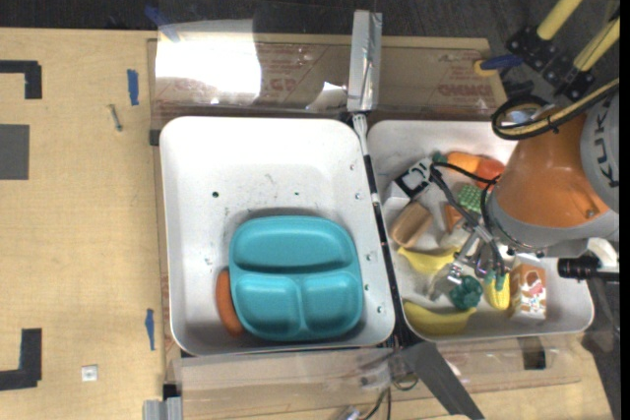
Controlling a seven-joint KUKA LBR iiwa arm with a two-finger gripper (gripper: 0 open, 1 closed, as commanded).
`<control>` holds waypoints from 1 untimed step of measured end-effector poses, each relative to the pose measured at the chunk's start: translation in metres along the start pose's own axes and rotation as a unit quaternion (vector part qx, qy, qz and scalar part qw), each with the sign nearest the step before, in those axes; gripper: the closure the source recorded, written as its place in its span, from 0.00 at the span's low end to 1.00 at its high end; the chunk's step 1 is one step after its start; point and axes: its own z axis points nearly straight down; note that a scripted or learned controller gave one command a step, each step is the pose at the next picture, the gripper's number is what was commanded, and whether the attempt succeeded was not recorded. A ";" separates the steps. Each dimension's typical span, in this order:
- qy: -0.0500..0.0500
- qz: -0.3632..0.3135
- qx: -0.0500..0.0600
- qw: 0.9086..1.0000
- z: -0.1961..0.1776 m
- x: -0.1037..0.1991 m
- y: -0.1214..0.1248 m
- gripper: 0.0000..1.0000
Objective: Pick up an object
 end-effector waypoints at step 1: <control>0.000 0.051 0.000 0.999 0.001 -0.080 0.030 0.00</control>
